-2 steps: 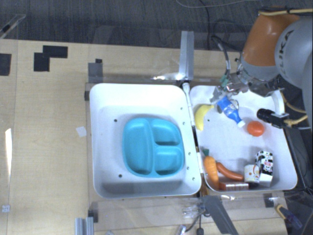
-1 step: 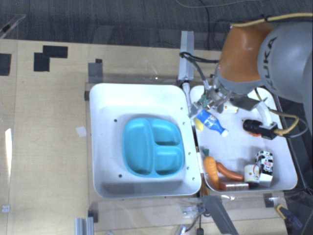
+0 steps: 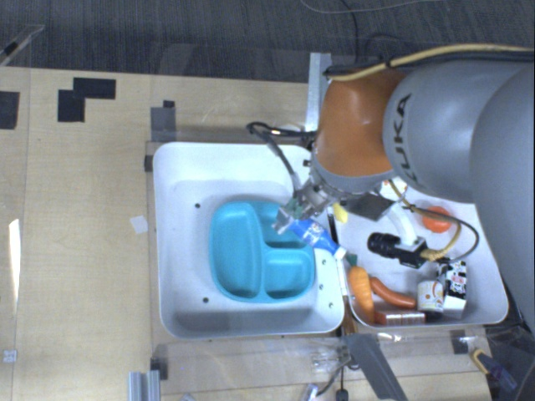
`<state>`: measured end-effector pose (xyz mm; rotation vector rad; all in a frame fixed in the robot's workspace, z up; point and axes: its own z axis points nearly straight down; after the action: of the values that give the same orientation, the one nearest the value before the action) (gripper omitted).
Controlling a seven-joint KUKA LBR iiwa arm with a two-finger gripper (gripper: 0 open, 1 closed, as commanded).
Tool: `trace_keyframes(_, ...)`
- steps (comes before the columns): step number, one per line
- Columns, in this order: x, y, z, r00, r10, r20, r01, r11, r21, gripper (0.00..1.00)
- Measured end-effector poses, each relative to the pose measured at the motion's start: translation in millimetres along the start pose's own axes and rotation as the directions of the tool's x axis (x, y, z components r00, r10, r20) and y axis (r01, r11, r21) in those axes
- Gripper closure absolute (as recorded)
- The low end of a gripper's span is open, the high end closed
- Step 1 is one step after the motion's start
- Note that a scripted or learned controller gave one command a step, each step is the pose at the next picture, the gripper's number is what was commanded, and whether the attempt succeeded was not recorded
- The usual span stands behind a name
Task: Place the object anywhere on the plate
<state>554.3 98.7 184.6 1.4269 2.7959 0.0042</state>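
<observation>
The tool (image 3: 299, 215) hangs over the blue plate's (image 3: 251, 261) upper right corner in the left bin (image 3: 180, 224), a blue-and-white object (image 3: 313, 234) at its tip.

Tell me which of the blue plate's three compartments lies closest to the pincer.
The small upper-right compartment of the blue plate: it lies right under the pincer, while the long left one and the lower-right one sit farther off.

this is looking like a robotics lab: a grey kuka arm (image 3: 451, 115) is reaching over two white bins (image 3: 180, 182) sitting on a wooden bench (image 3: 75, 249), with cables (image 3: 351, 15) trailing across dark carpet (image 3: 167, 15).
</observation>
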Motion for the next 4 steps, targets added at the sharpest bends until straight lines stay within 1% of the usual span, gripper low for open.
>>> trace_keyframes(1,35.0,46.6,-57.4,0.939,-0.345,0.003,0.345,0.938,-0.004,1.00)
trace_keyframes(2,34.8,46.6,-57.5,0.939,-0.345,0.003,0.345,0.939,-0.004,0.00)
trace_keyframes(3,150.8,25.8,15.7,0.872,-0.490,-0.001,0.490,0.872,-0.001,0.00)
trace_keyframes(4,149.3,24.8,77.6,0.959,-0.283,-0.002,0.283,0.959,0.002,0.00)
